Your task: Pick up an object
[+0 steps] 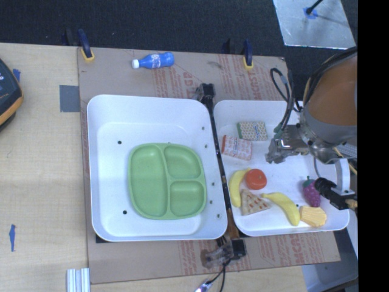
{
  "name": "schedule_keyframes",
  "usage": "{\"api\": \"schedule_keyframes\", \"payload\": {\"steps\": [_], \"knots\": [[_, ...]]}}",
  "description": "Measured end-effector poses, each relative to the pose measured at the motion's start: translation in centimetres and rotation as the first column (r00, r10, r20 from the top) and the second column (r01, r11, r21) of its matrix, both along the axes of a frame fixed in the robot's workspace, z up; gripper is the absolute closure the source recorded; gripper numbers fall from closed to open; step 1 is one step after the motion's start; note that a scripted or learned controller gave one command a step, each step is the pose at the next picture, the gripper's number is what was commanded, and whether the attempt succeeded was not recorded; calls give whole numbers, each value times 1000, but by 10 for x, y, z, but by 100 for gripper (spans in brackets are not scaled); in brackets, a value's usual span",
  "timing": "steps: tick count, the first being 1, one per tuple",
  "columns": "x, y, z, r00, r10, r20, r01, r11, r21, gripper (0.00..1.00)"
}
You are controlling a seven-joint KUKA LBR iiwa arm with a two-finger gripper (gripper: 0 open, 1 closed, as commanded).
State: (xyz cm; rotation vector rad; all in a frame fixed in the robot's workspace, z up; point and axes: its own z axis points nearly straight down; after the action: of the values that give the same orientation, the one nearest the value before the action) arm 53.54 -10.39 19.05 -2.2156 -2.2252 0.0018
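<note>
Left white plastic bin [103, 163] carries a green three-section plate [166, 180]. The right white bin [243, 225] has two yellow bananas [285, 205], a sandwich wedge [254, 202] and a red tomato [256, 179]. Metal gripper [281, 149] hovers over that bin, carrying nothing.

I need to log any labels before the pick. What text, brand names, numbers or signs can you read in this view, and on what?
None can be read.
Blue bottle: label too blurred.
Red and white packet: print too small.
Green and white packet: print too small.
Brown board under the bins: faint reddish lettering, illegible.
</note>
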Motion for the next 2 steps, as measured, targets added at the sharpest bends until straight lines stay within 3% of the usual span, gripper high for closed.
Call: {"api": "schedule_keyframes", "payload": {"steps": [1,2], "knots": [[0,0,0,1000,0,-1,0,1000,0,0],[-2,-3,-94,1000,-3,11,3,1000,-5,0]]}}
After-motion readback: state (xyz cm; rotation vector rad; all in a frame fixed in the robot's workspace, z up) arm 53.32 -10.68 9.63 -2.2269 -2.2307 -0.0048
